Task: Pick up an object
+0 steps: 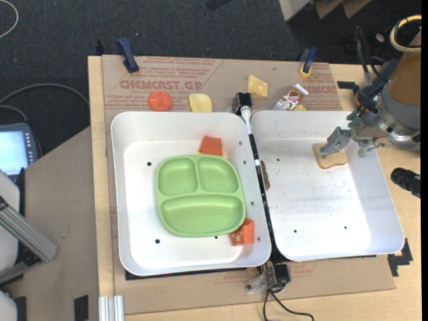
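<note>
Left bin [127, 179]: green tray [199, 194], 2 orange blocks [210, 146].

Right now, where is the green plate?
The green plate lies in the left white bin, about the middle, with one orange block just above it and another at its lower right corner.

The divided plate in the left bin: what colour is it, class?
Light green; the plate shows clearly in the camera view.

Dark carpeted floor [167, 12], brown cardboard-covered bench top [200, 72], blue clamps [127, 54] at its far edge, loose cables [10, 9]
</note>
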Robot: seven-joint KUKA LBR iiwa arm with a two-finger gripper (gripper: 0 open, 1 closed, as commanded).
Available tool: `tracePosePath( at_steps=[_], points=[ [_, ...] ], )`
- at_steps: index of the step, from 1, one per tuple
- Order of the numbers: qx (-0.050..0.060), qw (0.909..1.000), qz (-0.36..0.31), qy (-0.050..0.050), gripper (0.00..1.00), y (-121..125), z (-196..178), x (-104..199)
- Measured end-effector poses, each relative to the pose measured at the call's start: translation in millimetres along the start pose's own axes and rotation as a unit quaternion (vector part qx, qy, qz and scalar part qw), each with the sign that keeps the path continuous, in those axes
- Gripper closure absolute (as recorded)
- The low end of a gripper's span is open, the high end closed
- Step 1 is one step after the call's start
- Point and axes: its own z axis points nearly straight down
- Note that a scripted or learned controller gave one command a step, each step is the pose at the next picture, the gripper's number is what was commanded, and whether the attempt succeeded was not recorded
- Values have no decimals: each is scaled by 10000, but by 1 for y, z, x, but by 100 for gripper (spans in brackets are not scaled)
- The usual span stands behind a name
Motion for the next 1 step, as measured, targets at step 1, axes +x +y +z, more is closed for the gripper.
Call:
tracePosePath(
  at_steps=[1],
  points=[
    [-25, 10000, -4, -23, 0, 68, 139, -36]
  ],
)
